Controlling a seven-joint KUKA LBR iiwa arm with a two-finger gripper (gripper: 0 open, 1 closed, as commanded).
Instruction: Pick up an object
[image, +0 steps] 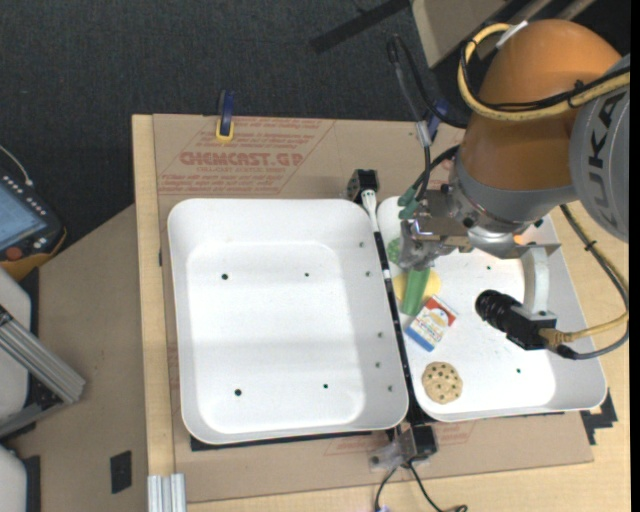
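My gripper (418, 238) hangs over the left part of the right bin (560, 385), close to the wall shared with the left bin. Directly below it lies a green object (420, 278), with a yellow object (411, 293) against it. The arm's wrist hides how the gripper meets the green object. A small red, white and blue packet (431, 325) lies just in front of them. A round cookie with dark chips (441, 381) sits near the bin's front edge.
The left bin (190, 300) stands beside the right one on a brown cardboard sheet (250, 150). A blue clip (226, 108) sits at the cardboard's far edge. The big orange and grey arm covers the right bin's far side.
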